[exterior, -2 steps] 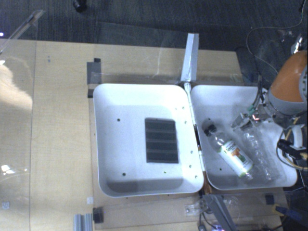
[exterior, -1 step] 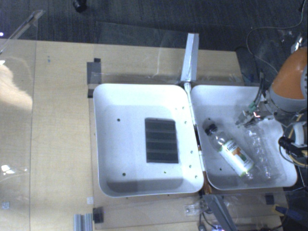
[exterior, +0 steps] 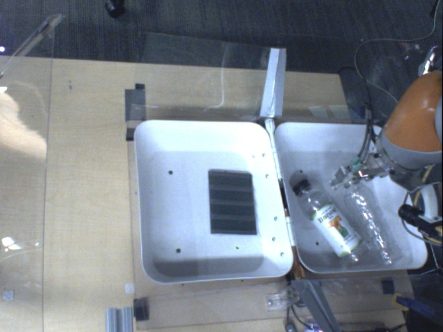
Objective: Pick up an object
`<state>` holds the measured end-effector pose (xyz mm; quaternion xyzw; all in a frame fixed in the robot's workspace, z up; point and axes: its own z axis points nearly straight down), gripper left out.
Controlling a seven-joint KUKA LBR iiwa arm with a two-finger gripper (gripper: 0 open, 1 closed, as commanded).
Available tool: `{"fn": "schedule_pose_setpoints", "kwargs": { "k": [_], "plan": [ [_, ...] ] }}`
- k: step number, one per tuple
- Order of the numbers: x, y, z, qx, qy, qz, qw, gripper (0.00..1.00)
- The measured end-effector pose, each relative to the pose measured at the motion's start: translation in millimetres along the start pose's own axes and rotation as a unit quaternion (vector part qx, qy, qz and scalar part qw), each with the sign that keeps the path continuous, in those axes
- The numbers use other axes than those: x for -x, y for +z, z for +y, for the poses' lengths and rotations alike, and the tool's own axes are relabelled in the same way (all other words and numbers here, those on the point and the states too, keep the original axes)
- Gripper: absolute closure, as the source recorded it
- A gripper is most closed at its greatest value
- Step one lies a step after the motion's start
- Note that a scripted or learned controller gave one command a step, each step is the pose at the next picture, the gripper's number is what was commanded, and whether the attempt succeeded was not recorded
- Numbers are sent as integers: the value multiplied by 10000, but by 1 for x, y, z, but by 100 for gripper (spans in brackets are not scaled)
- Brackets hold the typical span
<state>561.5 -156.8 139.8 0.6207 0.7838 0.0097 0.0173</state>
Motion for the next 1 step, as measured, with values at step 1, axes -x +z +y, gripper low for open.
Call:
{"fn": "schedule_pose_setpoints", "kwargs": {
  "k": [1],
  "plan": [
    [-2, -33, 103, -141, -539, 71, 9984, 100]
  ]
}}
